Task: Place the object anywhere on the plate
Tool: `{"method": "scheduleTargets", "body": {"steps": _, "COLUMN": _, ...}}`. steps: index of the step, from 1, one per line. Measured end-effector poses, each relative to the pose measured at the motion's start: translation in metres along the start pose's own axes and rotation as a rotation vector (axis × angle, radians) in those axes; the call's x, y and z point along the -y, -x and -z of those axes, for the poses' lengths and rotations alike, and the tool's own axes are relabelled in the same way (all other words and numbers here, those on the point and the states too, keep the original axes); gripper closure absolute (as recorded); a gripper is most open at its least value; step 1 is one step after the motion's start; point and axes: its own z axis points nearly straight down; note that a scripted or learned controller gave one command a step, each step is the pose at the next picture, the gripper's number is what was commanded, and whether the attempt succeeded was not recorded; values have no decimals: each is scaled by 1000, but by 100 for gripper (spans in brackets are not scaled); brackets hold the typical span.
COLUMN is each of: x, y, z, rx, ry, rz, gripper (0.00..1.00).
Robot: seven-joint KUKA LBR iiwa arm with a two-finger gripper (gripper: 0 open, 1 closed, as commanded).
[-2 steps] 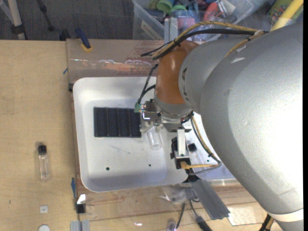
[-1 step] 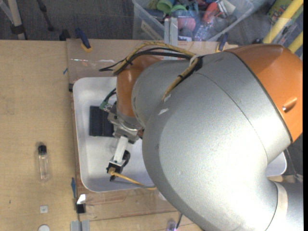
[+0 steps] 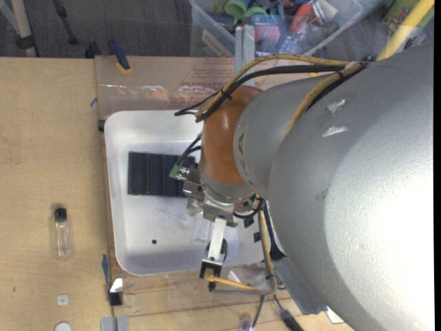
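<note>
A flat black ribbed rectangle [image 3: 154,174] lies in the left part of the white bin [image 3: 131,136], near its far wall. My gripper [image 3: 205,211] hangs below the orange wrist band over the bin's middle, just right of the black rectangle and overlapping its right end in this view. The wrist body hides what is under the gripper. The big grey arm covers the right half of the bin and everything further right.
A small clear vial [image 3: 62,231] lies on the wooden bench left of the bin. A clear tub of colourful items [image 3: 275,9] stands behind the bench. A blue clip [image 3: 122,63] sits at the back edge. A tiny dark speck [image 3: 154,241] marks the bin floor.
</note>
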Motion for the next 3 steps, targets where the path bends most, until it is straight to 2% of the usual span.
{"method": "scheduleTargets", "body": {"steps": 1, "x": 29, "y": -23, "z": -65, "rx": -6, "ry": 13, "rz": 426, "gripper": 100}}
{"method": "scheduleTargets", "body": {"steps": 2, "x": -21, "y": -11, "z": -27, "rx": -1, "ry": 6, "rz": 919, "gripper": 100}}
{"method": "scheduleTargets", "body": {"steps": 3, "x": 5, "y": 33, "z": -64, "rx": -2, "ry": 22, "rz": 1434, "gripper": 100}}
